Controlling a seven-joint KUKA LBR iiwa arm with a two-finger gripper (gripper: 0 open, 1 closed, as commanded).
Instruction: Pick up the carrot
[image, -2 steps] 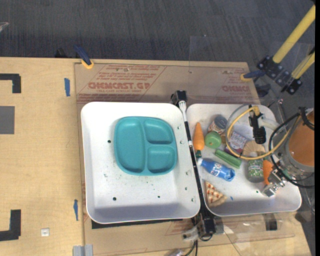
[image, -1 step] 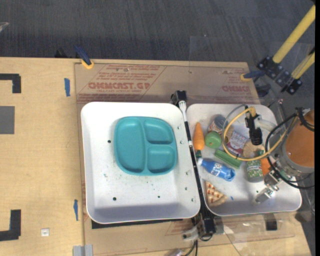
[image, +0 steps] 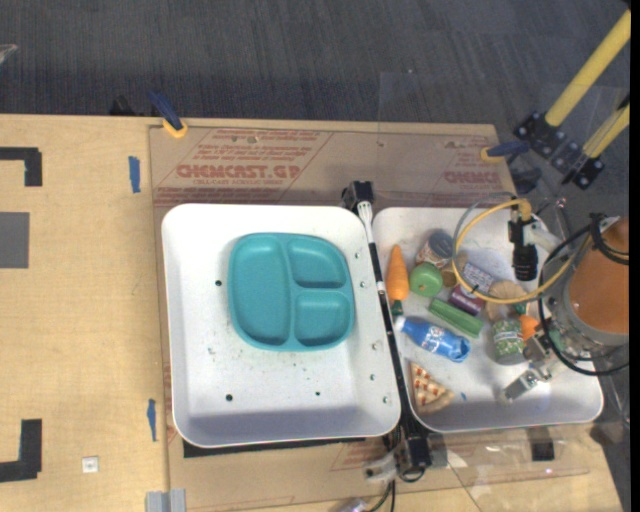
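Observation:
The carrot (image: 398, 272) is a small orange cone lying lengthwise against the left wall of the right bin (image: 580, 405), its tip pointing to the back. My gripper (image: 530, 365) hangs low over the bin's front right part, below the orange band of the arm (image: 603, 290). It is well to the right of the carrot, with several toys between them. Nothing shows in its grasp.
Around the carrot lie a green ball (image: 428, 280), a can (image: 438, 245), a green stick (image: 455, 316), a blue bottle (image: 436, 340), a pizza slice (image: 430, 385) and a leafy green toy (image: 507, 342). A yellow cable (image: 470, 225) loops over the bin. The left bin (image: 190, 330) holds a teal divided plate (image: 292, 290).

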